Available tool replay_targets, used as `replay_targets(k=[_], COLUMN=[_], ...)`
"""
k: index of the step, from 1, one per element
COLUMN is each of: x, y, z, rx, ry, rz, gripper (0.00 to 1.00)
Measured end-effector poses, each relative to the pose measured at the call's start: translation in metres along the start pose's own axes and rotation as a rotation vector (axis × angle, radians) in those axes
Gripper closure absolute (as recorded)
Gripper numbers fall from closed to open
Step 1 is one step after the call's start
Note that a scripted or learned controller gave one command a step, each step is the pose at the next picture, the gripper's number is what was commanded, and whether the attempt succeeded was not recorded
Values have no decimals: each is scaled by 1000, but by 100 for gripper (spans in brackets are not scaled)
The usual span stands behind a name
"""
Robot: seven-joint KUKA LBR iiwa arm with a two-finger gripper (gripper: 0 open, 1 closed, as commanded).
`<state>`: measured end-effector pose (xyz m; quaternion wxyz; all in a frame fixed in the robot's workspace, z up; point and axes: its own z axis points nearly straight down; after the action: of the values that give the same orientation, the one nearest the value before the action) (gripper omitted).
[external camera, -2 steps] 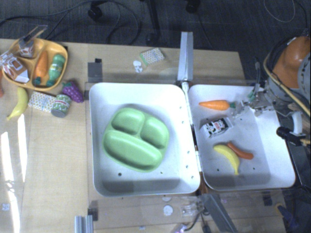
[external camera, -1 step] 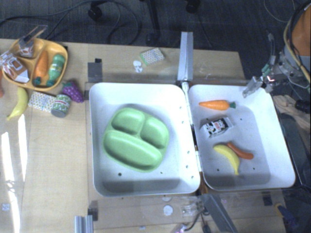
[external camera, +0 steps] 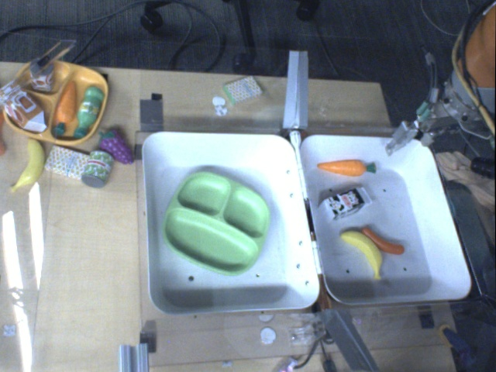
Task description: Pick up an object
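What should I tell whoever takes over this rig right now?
Tool: at the right bin's far right corner, above the rim, nothing seen in it.
Right bin: carrot at the far end, small carton mid-bin, banana and an orange piece touching nearer the front.
Left bin: green tray.
Done: nothing picked.
Left: lower, grasp one item, lift.
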<state>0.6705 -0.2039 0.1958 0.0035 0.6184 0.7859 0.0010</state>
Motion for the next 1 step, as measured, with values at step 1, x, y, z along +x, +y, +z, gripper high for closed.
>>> replay_targets(k=[1], x=[1], y=[2], z=[-11], rx=[-5], ry=[-4], rz=[-5], gripper=[100])
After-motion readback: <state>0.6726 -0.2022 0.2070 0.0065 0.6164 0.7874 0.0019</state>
